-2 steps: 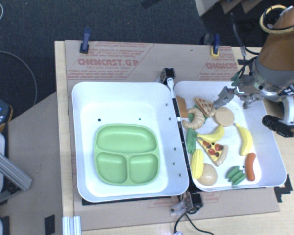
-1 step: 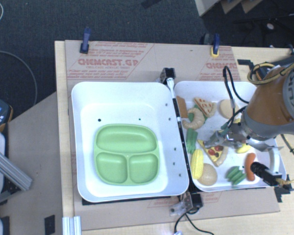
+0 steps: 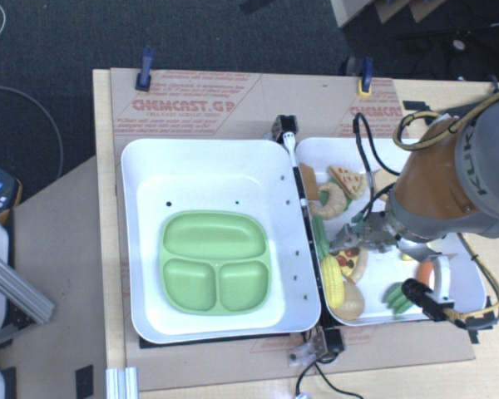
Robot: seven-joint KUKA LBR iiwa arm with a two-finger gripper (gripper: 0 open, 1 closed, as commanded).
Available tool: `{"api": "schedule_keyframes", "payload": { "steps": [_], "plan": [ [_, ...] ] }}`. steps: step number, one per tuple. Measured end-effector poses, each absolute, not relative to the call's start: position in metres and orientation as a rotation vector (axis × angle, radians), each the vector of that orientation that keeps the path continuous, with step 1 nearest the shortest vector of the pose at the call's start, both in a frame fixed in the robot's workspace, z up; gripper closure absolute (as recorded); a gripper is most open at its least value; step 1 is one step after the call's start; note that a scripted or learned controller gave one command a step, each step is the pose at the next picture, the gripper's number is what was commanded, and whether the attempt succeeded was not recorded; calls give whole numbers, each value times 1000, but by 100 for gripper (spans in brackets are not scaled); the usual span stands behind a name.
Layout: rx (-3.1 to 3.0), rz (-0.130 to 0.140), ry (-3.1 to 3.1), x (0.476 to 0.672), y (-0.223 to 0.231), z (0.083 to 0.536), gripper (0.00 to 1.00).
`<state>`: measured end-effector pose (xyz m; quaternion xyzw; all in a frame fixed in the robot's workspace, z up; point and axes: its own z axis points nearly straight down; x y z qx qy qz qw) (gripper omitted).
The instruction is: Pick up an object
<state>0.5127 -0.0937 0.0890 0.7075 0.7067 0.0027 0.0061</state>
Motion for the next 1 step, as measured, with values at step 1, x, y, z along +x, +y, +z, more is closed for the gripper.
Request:
{"api": "schedule_keyframes", "payload": {
  "steps": [1],
  "plan": [
    [2214,13,2211,514,-94,100,100]
  ]
}}
